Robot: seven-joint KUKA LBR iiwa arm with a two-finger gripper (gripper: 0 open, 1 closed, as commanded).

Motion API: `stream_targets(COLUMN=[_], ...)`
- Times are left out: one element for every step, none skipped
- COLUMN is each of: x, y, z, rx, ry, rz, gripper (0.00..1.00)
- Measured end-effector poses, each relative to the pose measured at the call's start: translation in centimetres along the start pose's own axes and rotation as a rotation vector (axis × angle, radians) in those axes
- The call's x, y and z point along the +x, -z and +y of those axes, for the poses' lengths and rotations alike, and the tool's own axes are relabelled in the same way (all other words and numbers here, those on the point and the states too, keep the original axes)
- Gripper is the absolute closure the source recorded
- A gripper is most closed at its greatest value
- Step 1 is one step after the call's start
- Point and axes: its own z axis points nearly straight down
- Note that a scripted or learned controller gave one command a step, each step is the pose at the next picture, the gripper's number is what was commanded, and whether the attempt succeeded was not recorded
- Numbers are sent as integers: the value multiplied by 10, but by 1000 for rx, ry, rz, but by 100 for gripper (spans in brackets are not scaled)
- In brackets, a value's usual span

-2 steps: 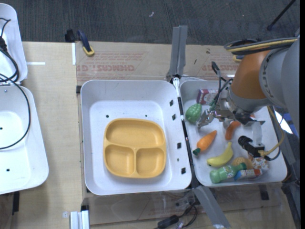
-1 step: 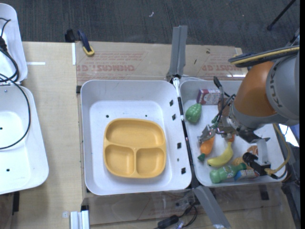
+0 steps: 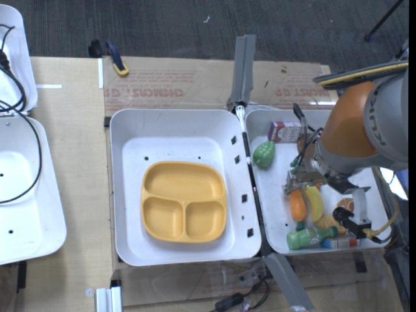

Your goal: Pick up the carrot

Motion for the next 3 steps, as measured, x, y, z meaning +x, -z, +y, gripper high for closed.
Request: stream_targets(x=[-15, 60, 61], y=[-5, 95, 95], z=[17, 0, 27], rx=[-8, -7, -6], ry=[90, -9, -45], rz=[-2, -3, -4], gripper=[100, 100, 100])
